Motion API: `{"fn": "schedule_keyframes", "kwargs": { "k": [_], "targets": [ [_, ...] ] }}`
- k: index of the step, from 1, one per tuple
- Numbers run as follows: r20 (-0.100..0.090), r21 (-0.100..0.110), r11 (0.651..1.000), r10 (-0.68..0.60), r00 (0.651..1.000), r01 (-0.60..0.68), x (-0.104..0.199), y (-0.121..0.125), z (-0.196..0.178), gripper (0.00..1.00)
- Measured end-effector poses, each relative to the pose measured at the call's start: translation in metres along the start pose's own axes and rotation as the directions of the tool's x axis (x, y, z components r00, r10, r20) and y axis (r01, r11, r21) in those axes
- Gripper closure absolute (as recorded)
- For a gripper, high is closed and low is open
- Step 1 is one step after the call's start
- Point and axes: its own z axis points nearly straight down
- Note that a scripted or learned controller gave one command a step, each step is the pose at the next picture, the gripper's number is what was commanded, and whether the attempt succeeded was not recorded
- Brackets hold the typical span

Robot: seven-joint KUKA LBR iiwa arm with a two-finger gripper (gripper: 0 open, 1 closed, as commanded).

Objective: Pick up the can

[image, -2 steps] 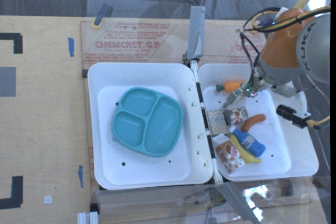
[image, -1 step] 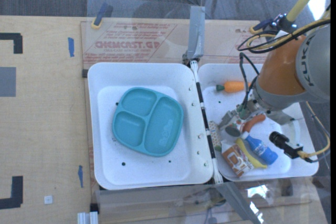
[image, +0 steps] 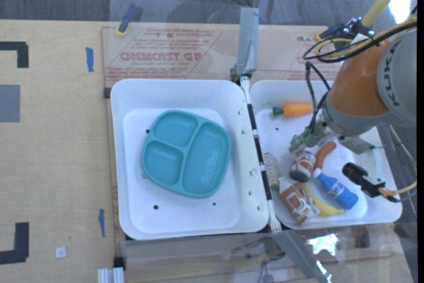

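The gripper [image: 307, 140] hangs low inside the right-hand bin [image: 381, 207], at the end of the grey and orange arm [image: 361, 93] that reaches in over that bin's far right corner. From this slanted view it cannot be told how wide the gripper stands, and nothing can be seen in its grasp. The can [image: 303, 165] lies on its side just beneath the gripper in the view, on the side toward the bin's near edge, its dark end turned toward that edge. Whether the gripper touches the can cannot be told. Just to the right of the gripper, and beside the can, lies an orange-red sausage-shaped toy [image: 325, 152]. Farther toward the near edge, a blue bottle [image: 338, 191] lies slanted, a yellow banana [image: 322, 203] lies against it, and a brown and white packet [image: 297, 201] sits to the left of the banana, directly past the can from the gripper. On the far side of the gripper, apart from it, a toy carrot [image: 296, 109] lies on the bin floor. Well off to the gripper's left, the other bin [image: 132, 103] holds a teal divided plate [image: 187, 153], lying flat at a tilt to the bin's walls. Both bins rest on the pale wooden counter [image: 53, 142].
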Motion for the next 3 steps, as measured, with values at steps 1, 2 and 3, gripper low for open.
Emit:
{"fn": "schedule_keyframes", "kwargs": {
  "k": [1, 2, 3],
  "targets": [
    [0.000, 0.000, 1.000, -0.001, 1.000, 0.001, 0.000, 0.000, 0.000, 0.00],
    [-0.002, 0.004, 1.000, 0.006, 1.000, -0.006, 0.015, -0.022, 0.011, 0.00],
    [0.000, -0.002, 1.000, 0.011, 1.000, -0.011, 0.012, -0.022, 0.000, 1.00]
  ]
}}
